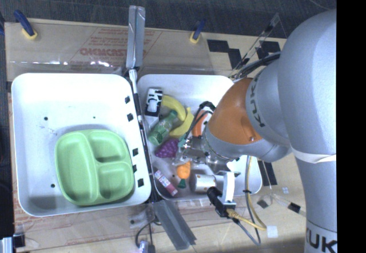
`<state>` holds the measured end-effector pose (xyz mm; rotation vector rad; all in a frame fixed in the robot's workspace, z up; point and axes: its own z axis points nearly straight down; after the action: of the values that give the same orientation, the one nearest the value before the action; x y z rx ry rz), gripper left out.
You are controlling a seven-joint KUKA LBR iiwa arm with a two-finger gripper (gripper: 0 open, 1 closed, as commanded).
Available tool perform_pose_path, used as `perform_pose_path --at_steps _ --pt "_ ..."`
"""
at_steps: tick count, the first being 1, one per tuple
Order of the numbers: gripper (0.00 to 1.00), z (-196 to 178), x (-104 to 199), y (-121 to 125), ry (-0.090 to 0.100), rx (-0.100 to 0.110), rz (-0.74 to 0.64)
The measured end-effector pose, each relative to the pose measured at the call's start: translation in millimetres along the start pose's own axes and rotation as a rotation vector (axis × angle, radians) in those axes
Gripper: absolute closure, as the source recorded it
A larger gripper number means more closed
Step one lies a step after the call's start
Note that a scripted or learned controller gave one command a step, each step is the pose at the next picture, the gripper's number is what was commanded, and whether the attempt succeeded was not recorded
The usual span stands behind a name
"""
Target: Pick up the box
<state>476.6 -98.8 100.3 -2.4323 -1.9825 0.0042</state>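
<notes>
A: Where is the gripper (191, 153)?

B: Low over the right bin (171, 80), under the arm's orange band (231, 120). The wrist hides most of it, so I cannot tell whether it is spread or pressed together. Nothing shows as held in it.

A: And the box (166, 183)?

B: Down and to the left of the gripper in the picture, near but apart from it. It is slim, white with red marks, and lies flat by the bin's near-left corner.

A: What sits closest to the gripper?

B: The purple grapes (167, 148), just to its left. A small orange piece (183, 171) lies just below it, between the gripper and the box. A silvery can (201, 183) lies below it too, on its side, to the right of the orange piece.

A: Anything further up?

B: A banana (182, 116) is above the gripper and slightly left, with a green item (162, 127) beside it. Beyond those, at the upper left, stands a black and white object (153, 100) against the bin's left wall.

A: And the other bin?

B: The left bin (68, 92) is well to the gripper's left. It holds a green divided plate (94, 167).
</notes>
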Motion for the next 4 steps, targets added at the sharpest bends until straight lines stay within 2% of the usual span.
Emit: perform_pose_path --at_steps 1,2,3,4 --pt "1.0 -91 75 -16 0.001 -0.001 -0.013" --pt "1.0 -90 145 -31 0.0 -0.001 0.078" --pt "1.0 -90 155 -33 -0.001 -0.002 0.209" --pt "1.0 -111 90 -19 0.0 -0.002 0.148"
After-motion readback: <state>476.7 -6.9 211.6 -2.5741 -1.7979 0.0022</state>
